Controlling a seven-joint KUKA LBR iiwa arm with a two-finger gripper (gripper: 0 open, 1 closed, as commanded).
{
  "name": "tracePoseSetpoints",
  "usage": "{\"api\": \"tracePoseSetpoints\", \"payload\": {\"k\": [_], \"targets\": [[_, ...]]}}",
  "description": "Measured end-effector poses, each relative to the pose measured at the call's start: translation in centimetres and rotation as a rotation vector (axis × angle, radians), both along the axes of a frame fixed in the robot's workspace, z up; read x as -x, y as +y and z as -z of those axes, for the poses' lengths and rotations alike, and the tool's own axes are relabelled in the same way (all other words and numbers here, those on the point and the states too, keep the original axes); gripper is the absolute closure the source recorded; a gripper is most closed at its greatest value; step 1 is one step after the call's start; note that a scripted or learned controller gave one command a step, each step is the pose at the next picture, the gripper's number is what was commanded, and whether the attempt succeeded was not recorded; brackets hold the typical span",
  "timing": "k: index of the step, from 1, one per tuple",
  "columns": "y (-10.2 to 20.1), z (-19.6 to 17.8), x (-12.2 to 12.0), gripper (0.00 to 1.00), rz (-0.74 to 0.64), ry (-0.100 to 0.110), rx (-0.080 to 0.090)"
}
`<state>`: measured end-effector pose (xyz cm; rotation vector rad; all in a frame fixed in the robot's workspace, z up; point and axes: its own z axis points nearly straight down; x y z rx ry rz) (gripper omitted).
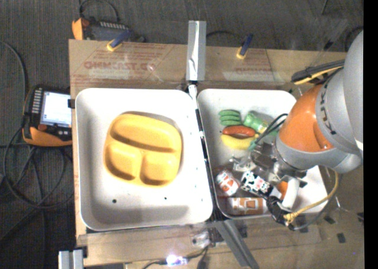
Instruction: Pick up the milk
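- At the far left, off the bench, you had a handheld controller (49, 114) lying on the floor, well apart from the work.
- The left bin (88, 203) carried a yellow divided tray (143, 148) near its middle, tilted a little, with nothing else in it.
- The right bin (208, 114) held the clutter: a green ridged toy (230, 116) near its far edge, a green bottle (255, 122) beside that, and a red pepper (238, 131) lying across a yellow piece (235, 141).
- Along the near edge of that bin you had a red-and-white can (227, 183) towards the near-left corner and a brown bottle (247, 205) lying on its side just beside it.
- The milk (255, 184), a small carton with black-and-white cow patches, lay between the can and the arm, near the bin's near edge. Its long axis ran from upper left to lower right, roughly along the line towards the wrist.
- The gripper (264, 167) sat just above and to the right of the carton, touching or nearly touching it. You could not tell whether it was spread or closed, since the wrist and cables covered it, so no grasp on the milk can be claimed.
- My judgement: the move turned on the carton lying left of and slightly nearer than the hand, with can and bottle crowding its left side.
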<state>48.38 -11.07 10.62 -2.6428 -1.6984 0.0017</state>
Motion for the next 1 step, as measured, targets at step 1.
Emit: {"api": "tracePoseSetpoints", "payload": {"k": [1], "targets": [[-5.95, 1.33, -0.67, 0.00, -0.001, -0.007, -0.024]]}}
